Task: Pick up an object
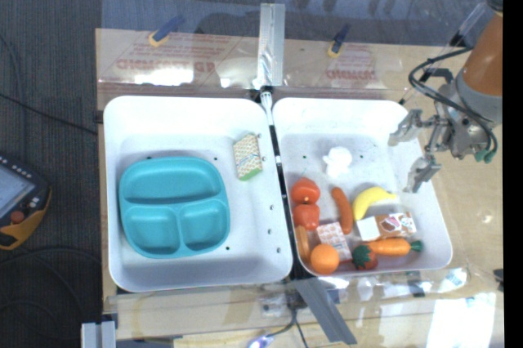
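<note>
Over the right bin's right rim, gripper with fingers spread and bare, toy food heaped at that bin's near end, banana closest below it, teal divided tray and sponge in left bin

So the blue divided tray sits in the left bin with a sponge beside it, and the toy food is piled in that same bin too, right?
Not quite. The blue divided tray and sponge are in the left bin, but the camera view shows the toy food piled in the right bin.
</note>
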`<state>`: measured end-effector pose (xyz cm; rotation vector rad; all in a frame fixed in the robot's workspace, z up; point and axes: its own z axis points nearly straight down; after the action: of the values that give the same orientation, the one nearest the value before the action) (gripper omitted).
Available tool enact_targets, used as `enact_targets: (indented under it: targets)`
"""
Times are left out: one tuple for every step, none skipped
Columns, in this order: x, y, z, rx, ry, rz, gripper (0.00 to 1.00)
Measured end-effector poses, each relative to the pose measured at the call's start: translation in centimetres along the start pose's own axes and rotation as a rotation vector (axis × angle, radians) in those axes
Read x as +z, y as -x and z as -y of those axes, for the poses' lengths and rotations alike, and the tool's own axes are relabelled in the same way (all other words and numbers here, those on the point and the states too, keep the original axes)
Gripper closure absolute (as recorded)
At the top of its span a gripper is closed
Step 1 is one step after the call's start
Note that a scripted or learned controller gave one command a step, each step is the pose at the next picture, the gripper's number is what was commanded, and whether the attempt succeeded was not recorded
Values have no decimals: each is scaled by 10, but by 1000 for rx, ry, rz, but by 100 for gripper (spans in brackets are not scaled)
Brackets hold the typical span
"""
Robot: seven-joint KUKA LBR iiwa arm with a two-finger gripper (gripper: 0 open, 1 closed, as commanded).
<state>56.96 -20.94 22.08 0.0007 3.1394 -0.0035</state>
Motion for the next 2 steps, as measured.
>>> enact_targets:
  targets:
    - [129,-18,-42,101,0,9,0]
    - [129,-20,-105,-30,-4,16,0]
